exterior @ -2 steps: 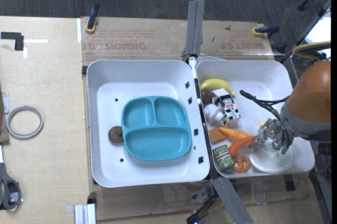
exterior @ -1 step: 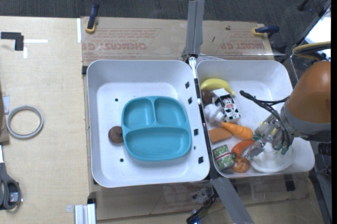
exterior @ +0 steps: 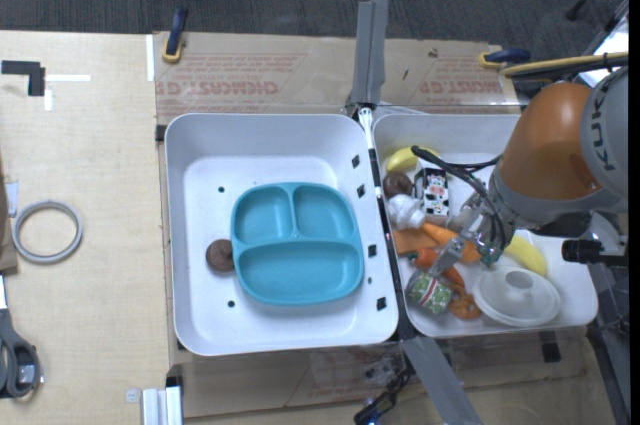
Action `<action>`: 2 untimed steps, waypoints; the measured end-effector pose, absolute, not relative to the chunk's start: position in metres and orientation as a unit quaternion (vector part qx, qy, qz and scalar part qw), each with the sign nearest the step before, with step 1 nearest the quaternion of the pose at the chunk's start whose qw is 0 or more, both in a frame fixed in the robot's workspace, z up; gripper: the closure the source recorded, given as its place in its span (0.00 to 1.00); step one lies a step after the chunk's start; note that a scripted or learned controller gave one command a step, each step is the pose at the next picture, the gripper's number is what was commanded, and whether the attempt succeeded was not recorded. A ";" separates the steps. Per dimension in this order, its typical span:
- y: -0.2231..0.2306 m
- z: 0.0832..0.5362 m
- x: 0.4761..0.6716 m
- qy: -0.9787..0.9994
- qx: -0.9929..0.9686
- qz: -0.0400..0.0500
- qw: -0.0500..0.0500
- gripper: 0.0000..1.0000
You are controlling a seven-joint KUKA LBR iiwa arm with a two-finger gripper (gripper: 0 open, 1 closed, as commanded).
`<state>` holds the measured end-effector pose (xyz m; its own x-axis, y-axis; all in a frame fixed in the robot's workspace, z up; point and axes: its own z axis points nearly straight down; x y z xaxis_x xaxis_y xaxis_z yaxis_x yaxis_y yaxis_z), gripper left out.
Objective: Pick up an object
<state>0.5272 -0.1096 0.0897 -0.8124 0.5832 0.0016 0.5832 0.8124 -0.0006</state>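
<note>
The right bin (exterior: 575, 318) holds a heap of small items. Among them are an orange carrot (exterior: 432, 235), a yellow banana (exterior: 403, 159), a brown ball (exterior: 398, 183), a small black and white box (exterior: 434, 192), a green and red packet (exterior: 429, 293) and a white bowl (exterior: 515, 294). My gripper (exterior: 453, 253) reaches down from the orange-banded wrist (exterior: 545, 153) into the middle of this heap. Its tip sits over the orange pieces just below the carrot. Nothing is seen lifted clear of the bin.
The left bin (exterior: 190, 213) carries a teal divided plate (exterior: 297, 243) with a brown round object (exterior: 219, 255) at its left side. A yellow piece (exterior: 527, 256) lies under the arm. On the bench at the left are a grey ring (exterior: 45, 230) and scissors (exterior: 18, 365).
</note>
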 end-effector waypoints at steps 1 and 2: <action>-0.096 0.090 0.514 -0.960 -0.280 0.001 0.001 0.00; -0.096 0.097 0.515 -0.960 -0.280 0.001 0.001 1.00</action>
